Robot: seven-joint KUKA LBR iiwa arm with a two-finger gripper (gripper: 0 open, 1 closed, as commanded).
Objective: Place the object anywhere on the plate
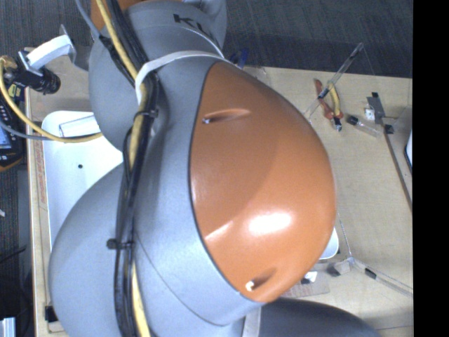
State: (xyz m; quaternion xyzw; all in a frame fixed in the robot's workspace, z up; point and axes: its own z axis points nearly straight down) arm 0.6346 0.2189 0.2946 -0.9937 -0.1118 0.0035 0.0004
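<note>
Arm (210, 188): fills the frame centre, its orange band (259, 188) facing the camera, yellow and black cables (130, 181) running down its left side.
White bin (70, 153): one corner shows at left.
Object, plate: hidden behind the arm.
Pincer: cannot tell.
Bench (365, 209): tools at upper right.

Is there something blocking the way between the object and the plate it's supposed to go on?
Cannot tell. The arm's orange and grey body covers most of the bench, and only a corner of one white bin shows beside it.
</note>
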